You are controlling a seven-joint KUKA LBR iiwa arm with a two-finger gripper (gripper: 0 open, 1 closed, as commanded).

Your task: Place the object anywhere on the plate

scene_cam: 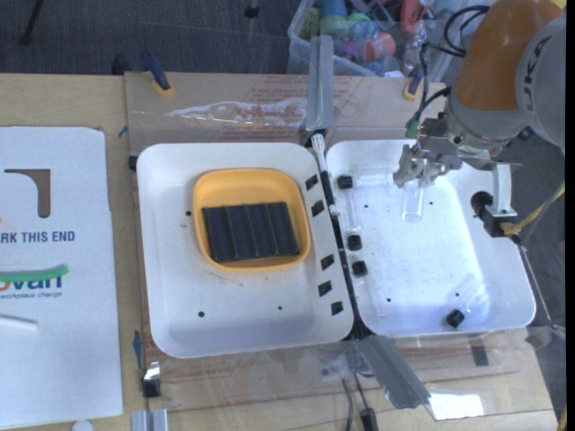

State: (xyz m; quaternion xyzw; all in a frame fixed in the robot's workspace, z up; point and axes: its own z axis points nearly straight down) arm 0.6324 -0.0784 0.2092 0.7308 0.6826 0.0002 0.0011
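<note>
A yellow plate (249, 187) lies in the left bin (171, 312), with a dark ridged rectangular slab (250, 232) resting flat on it. In the right bin (503, 268), a small clear bottle with a black cap (464, 305) lies near the front right corner. My gripper (420, 174) hangs over the back of the right bin, far from the plate and well behind the bottle. Its fingers stand apart and nothing solid shows between them. A faint clear shape (412, 205) sits just below the gripper; I cannot tell what it is.
A black divider with clips (329, 241) runs between the two bins. A clear tub of colourful items (377, 16) stands behind the bench. White printed cardboard (54, 259) covers the bench's left side. A black fitting (485, 209) sits at the right bin's right wall.
</note>
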